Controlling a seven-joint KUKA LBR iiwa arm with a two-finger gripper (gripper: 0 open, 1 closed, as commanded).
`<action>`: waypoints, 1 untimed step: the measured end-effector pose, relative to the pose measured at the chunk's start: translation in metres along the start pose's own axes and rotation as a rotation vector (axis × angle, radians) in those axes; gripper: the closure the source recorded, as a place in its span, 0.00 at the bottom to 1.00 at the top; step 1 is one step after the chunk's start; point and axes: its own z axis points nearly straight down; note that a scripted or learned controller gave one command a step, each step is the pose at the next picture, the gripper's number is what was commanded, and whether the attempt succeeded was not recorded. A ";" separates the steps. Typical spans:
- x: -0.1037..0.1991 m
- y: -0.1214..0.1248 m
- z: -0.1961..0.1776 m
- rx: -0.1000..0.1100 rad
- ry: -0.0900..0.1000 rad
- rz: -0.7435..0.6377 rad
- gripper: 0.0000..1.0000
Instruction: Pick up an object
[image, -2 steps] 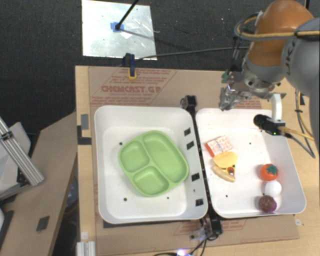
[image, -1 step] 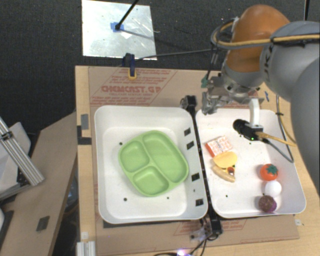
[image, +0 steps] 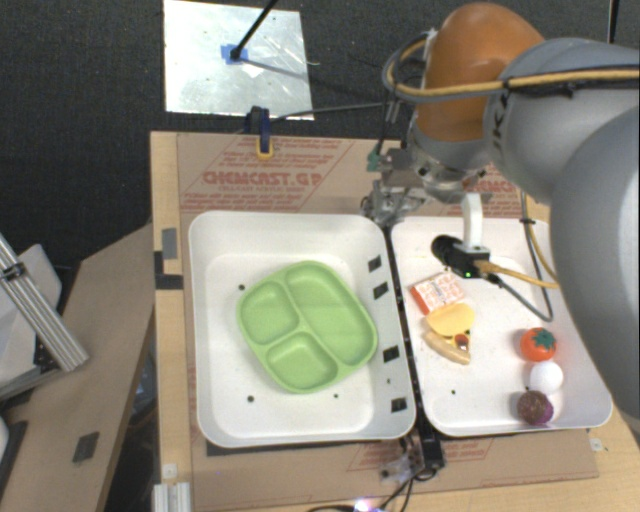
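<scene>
My gripper (image: 388, 205) hangs over the far end of the divider between the two bins, above their back rims. In the right bin (image: 500, 420) lie a red-and-white packet (image: 438, 292), a yellow wedge (image: 451, 320) with a tan piece (image: 450, 346) under it, a red tomato (image: 538, 343), a white egg (image: 546, 377) and a dark purple ball (image: 534, 407). All of them sit nearer the camera than the gripper, and none touches it. A green divided plate (image: 305, 325) lies in the left bin (image: 215, 400).
The grey arm and its orange band (image: 470, 70) cover the upper right of the view and the right bin's far corner. A blue clamp (image: 261, 128) stands at the back of the cardboard base. A metal frame (image: 40, 310) sits off the bench at left.
</scene>
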 end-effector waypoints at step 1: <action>0.046 -0.007 0.013 0.003 0.000 0.000 1.00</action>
